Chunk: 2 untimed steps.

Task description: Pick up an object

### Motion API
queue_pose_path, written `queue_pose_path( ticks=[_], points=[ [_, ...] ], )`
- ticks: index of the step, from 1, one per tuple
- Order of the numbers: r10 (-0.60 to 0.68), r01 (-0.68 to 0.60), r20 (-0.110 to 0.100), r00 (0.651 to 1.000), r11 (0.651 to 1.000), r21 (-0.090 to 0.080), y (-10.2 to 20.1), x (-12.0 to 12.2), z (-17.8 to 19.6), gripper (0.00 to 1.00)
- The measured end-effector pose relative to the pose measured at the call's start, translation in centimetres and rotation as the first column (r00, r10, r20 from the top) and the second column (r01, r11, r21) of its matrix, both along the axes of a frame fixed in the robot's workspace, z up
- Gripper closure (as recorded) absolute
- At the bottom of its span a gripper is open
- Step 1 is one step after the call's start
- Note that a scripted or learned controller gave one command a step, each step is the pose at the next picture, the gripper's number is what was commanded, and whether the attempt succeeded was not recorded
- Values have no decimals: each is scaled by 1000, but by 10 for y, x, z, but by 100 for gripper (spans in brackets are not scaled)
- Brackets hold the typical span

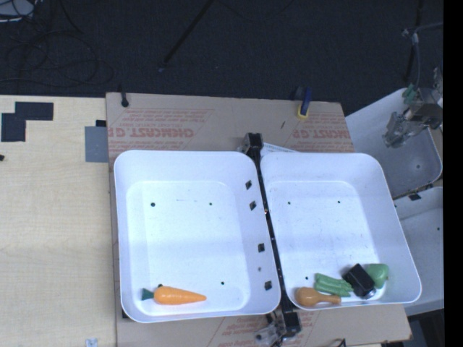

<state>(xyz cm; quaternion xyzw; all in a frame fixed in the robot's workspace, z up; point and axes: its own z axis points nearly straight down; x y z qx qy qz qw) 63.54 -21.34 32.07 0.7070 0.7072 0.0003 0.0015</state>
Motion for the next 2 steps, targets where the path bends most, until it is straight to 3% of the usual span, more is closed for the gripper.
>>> queue_pose_path(
  ticks=[1, 2],
  points=[
    [6, -6, -1, 1000, 1000, 4, 73, -25, 40, 100],
    [-2, 2, -7, 1000, 1000, 0, 33, 9, -12, 100]
  ],
)
